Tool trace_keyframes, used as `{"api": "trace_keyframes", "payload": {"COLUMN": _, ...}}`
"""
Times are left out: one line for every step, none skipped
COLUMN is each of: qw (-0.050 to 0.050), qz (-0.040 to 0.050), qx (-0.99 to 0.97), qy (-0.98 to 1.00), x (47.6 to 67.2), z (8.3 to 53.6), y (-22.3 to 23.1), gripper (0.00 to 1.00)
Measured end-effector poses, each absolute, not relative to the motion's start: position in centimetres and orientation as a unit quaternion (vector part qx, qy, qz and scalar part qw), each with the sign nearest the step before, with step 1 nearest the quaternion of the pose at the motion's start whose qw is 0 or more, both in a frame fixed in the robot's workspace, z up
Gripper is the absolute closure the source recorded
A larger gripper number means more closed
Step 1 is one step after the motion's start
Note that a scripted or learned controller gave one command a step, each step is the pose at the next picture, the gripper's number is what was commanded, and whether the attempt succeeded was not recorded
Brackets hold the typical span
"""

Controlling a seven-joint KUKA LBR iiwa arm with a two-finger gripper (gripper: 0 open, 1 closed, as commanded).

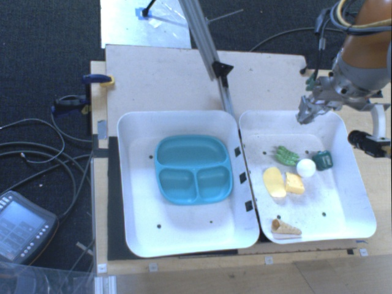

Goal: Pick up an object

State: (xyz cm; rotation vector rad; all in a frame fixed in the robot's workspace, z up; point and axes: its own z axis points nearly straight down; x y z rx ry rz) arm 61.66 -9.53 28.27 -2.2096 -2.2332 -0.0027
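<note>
My gripper (305,116) hangs over the back edge of the right bin (352,225), with nothing seen between its fingers. Below it in that bin lie a green pea pod (285,155), a white ball (305,168), a dark green block (323,160), a yellow oval piece (274,182), a yellow cheese wedge (294,183) and a tan cone (285,227) near the front rim. The nearest of them, the pea pod, lies well in front of the gripper.
The left bin (138,225) holds a teal divided plate (192,168). A slanted metal pole (202,29) crosses the back of the bench down to the bins' shared rim. Cables and a pendant (21,225) lie on the floor at left.
</note>
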Motion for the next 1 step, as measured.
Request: {"api": "trace_keyframes", "payload": {"qw": 0.0, "qz": -0.001, "qx": -0.703, "qy": -0.711, "x": 60.81, "z": 28.2, "y": -4.05, "gripper": 1.0}}
